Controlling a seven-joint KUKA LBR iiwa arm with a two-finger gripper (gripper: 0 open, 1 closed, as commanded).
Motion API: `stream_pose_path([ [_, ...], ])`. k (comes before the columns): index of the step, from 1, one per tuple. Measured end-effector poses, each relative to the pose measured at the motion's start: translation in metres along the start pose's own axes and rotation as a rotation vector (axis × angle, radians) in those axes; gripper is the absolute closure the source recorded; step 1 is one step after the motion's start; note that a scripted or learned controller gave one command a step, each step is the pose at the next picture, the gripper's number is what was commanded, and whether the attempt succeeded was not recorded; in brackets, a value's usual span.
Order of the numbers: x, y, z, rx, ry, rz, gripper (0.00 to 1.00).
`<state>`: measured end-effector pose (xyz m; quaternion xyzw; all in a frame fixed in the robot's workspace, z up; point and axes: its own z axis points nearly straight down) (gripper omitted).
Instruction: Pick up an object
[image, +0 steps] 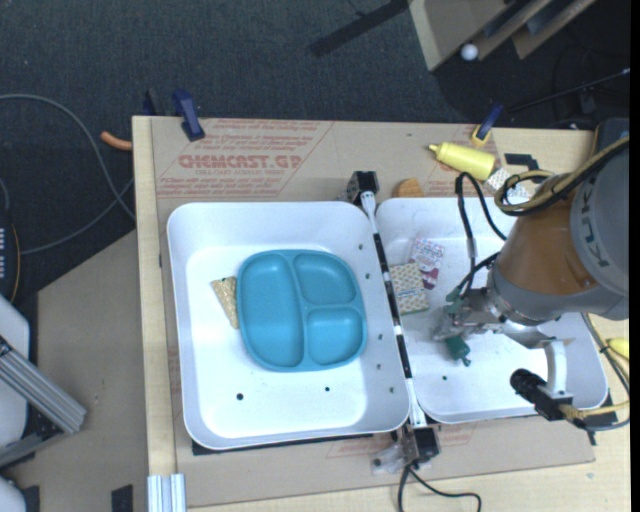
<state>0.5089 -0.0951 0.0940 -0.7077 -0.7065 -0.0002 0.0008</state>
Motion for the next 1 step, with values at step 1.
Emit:
stream_pose_path([
  [1,0.0508,0.0231,-0.0908,-0.002,-0.001,-0.003,1.0],
])
